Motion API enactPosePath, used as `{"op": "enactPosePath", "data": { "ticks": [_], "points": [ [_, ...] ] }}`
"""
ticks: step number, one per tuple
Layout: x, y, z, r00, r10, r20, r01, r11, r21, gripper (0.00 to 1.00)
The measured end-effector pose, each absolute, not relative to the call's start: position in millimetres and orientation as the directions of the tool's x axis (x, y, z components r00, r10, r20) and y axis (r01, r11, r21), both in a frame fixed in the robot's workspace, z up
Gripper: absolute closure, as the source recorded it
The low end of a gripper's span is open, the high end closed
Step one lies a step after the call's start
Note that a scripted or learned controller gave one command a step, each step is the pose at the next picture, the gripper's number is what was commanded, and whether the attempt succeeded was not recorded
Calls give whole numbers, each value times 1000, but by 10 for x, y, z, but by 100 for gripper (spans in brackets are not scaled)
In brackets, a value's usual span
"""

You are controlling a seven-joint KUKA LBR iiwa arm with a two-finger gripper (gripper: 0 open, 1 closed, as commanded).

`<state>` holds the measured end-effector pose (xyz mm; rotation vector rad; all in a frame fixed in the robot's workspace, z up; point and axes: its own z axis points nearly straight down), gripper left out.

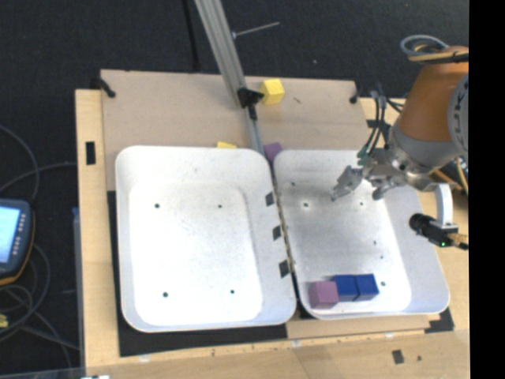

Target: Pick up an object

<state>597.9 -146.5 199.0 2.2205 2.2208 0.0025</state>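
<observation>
Two blocks lie in the right bin (410,235) near its front edge: a purple block (323,293) and, touching its right side, a blue block (354,287). My gripper (361,186) hangs over the far part of the same bin, well behind both blocks. Its two fingers (345,184) are spread apart with nothing between them.
The left bin (126,212) sits beside the right one. Behind the bins a yellow block (273,91) rests on the bench next to a slanted metal rail (221,38). A small yellow piece (226,144) and a purple piece (272,150) lie at the bins' back edges.
</observation>
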Motion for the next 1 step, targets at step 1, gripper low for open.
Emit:
{"op": "enactPosePath", "data": {
  "ticks": [1],
  "points": [
    [5646,-1531,1852,2,1000,-2,1000,-2,-1,0]
  ]
}}
